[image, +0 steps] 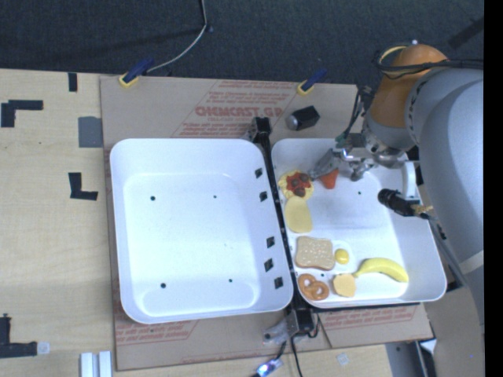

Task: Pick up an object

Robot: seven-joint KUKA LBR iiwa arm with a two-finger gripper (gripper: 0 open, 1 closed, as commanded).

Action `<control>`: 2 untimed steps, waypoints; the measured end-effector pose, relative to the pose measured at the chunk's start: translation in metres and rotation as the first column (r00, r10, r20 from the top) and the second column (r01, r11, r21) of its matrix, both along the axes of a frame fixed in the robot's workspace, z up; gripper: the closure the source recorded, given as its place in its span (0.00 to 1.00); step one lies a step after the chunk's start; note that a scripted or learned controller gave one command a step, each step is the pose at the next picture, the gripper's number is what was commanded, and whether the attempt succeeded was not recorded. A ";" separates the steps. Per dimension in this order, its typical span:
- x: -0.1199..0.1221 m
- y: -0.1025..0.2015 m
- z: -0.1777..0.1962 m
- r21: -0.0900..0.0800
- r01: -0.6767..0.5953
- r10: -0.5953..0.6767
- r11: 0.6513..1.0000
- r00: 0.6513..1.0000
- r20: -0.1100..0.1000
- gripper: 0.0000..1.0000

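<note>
At the right bin's point(420, 293) near edge lie a pretzel point(313, 287), bread slice point(314, 252) and banana point(383, 269). Farther back, the end effector point(330, 166) hovers just above a small red object point(329, 181); whether it grips cannot be told.

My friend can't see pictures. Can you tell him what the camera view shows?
A grey robot arm reaches from the right, its hand hovering over the right white bin, near a small red piece. That bin holds toy food: a banana, a slice of bread, a pretzel and yellow bits. Beside it sits the left white bin.
</note>
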State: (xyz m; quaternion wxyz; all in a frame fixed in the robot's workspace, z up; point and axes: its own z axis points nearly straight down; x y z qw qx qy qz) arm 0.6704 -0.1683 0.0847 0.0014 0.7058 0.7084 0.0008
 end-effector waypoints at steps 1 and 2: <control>-0.002 0.037 0.000 0.000 0.000 0.000 1.000 1.000 -0.003 0.00; -0.002 0.035 0.010 -0.002 0.001 -0.001 1.000 1.000 -0.004 1.00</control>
